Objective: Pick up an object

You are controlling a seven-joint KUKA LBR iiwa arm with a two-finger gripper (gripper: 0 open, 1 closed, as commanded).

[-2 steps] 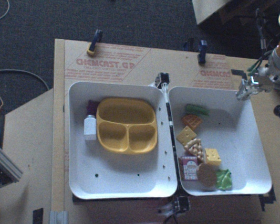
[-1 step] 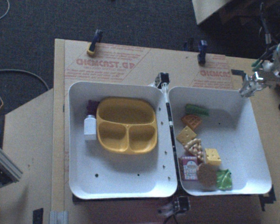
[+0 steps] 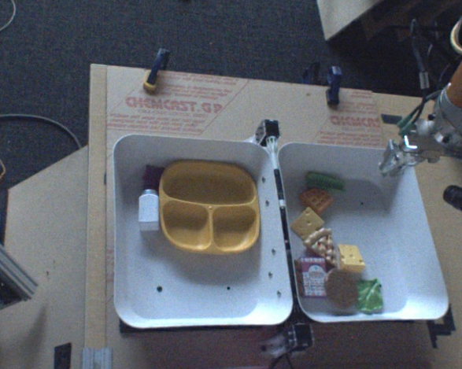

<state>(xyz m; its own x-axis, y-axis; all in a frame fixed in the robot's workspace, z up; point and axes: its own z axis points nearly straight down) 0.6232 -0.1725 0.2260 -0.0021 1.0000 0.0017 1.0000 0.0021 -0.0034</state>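
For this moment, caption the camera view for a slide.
End effector poised over the right bin's far corner; toy foods clustered along its left side, yellow tray in left bin.

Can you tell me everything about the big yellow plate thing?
The yellow tray is a rounded rectangle that looks like smooth plastic. Raised ridges split it into three sections: one long one at the back and two smaller ones at the front. Nothing lies in any of them. It sits flat, right side up, in the left bin, a bit towards the back. A small white bottle stands right against its left edge.

Two blue clamps (image 3: 157,66) (image 3: 333,83) grip the bench's (image 3: 220,108) far edge.
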